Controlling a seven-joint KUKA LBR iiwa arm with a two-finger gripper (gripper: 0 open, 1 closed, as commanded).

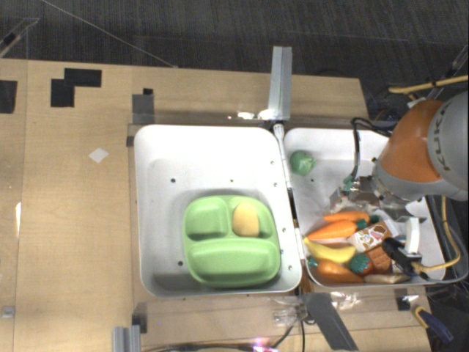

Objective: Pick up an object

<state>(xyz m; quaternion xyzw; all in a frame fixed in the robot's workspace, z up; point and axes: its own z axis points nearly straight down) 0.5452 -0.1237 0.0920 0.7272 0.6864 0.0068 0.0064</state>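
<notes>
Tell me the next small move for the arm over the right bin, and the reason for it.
Probably a short descent straight down onto the carrot. The gripper sits low in the right bin, just above the pile of toy food, with the carrot lying uppermost beside a banana. Nothing shows between its fingers, so no object is picked yet. The green ball lies apart, farther off.

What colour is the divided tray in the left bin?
Light green, seen in the camera view: the divided tray holds a yellowish round item in its upper right compartment.

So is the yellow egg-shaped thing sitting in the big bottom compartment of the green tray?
No, the yellow egg-shaped object sits in the upper right small compartment of the green tray.
</notes>
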